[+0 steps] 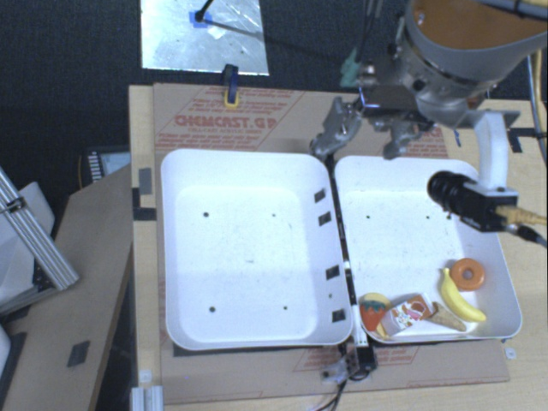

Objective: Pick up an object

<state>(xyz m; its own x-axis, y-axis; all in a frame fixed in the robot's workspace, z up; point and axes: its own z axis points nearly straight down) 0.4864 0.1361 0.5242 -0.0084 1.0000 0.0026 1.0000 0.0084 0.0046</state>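
The tool [366, 142] hangs with its fingers apart and nothing between them, over the far rim of the right bin [402, 221]. The banana [458, 298], lying lengthwise along that bin's near-right corner, sits well apart from the tool, diagonally across the bin.

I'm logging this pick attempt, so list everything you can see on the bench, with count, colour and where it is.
Bins: 2, white, side by side; left bin, right bin.
Banana: 1, yellow, right bin's near right corner.
Orange round object: 1, orange, just above the banana.
Red-and-white packet: 1, near edge of right bin.
Orange-red round item: 1, left of the packet.
Cardboard sheet: 1, tan with red print, under the bins.
Metal plate: 1, silver, behind the bench.
Gripper: 1, grey, above the bins' far edge, holding nothing.
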